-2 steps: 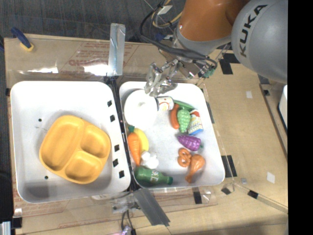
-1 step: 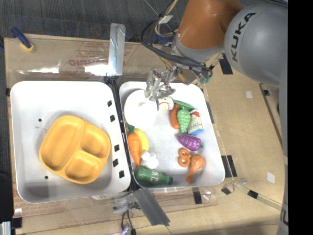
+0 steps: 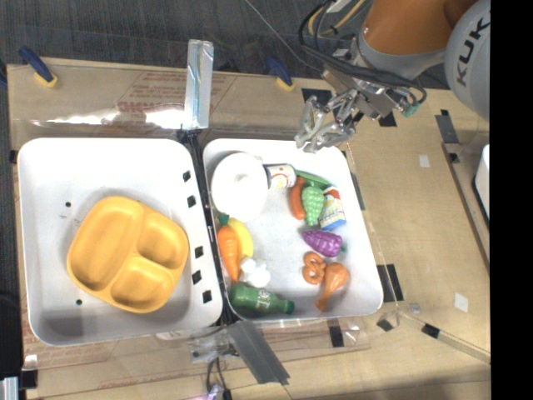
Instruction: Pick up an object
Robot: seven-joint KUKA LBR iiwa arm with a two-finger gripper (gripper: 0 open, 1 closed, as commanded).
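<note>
My gripper (image 3: 321, 130) hangs over the far rim of the right bin (image 3: 366, 257), open, with nothing between its fingers. Below it in that bin lie several toy foods: a white bowl (image 3: 240, 182), a small labelled can (image 3: 281, 176), an orange carrot piece (image 3: 296, 198), a green knobbly vegetable (image 3: 312, 205), a blue-labelled bottle (image 3: 334, 212), a purple fruit (image 3: 322, 242), a pretzel (image 3: 313, 267), an orange drumstick (image 3: 333, 280), a green bottle (image 3: 261, 301), a carrot (image 3: 227, 253) and a banana (image 3: 242, 237).
The left bin (image 3: 42, 182) holds a yellow divided tray (image 3: 127, 252). A silver taped post (image 3: 199, 82) stands at the far end of the wall between the bins. Bare bench (image 3: 425, 223) lies to the right of the bins.
</note>
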